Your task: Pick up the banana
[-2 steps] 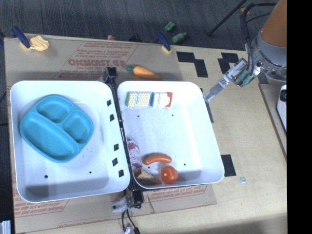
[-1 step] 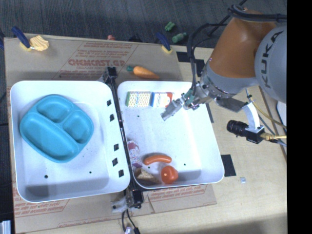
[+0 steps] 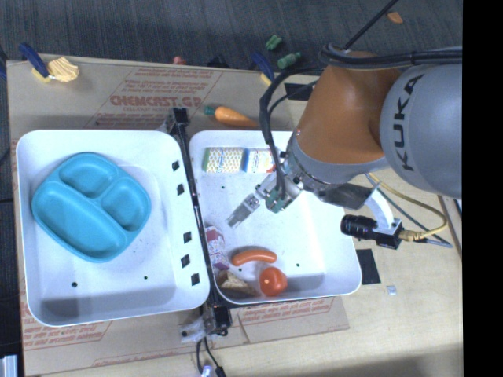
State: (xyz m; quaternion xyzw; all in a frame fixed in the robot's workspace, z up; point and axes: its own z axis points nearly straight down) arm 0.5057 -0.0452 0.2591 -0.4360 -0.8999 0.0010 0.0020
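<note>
**Desk:** Banana location, please. Where is it in the shot?

**Photographer:** It's hard to tell. The nearest match is a dull brownish lump [image 3: 233, 283] in the near left corner of the right bin [image 3: 338, 246]. It lies against a red tomato [image 3: 273, 280] and just below an orange-red sausage [image 3: 253, 256]. It is too small and too shaded for me to confirm that it's the banana.

**Desk:** And the arm?

**Photographer:** The grey and orange arm [image 3: 369, 124] reaches in from the right, over the right bin. Its gripper [image 3: 263, 201] hangs above the bare middle of the bin floor, well apart from that corner cluster. I cannot tell from this angle whether the tool is open or closed, and I see nothing held in it.

**Desk:** Anything else for the caption?

**Photographer:** A green, white and blue packet [image 3: 232, 160] lies along the far wall of the right bin. The left bin [image 3: 47, 289] holds a blue divided tray [image 3: 90, 204]. A carrot [image 3: 233, 116] rests on the cardboard behind the bins.
</note>
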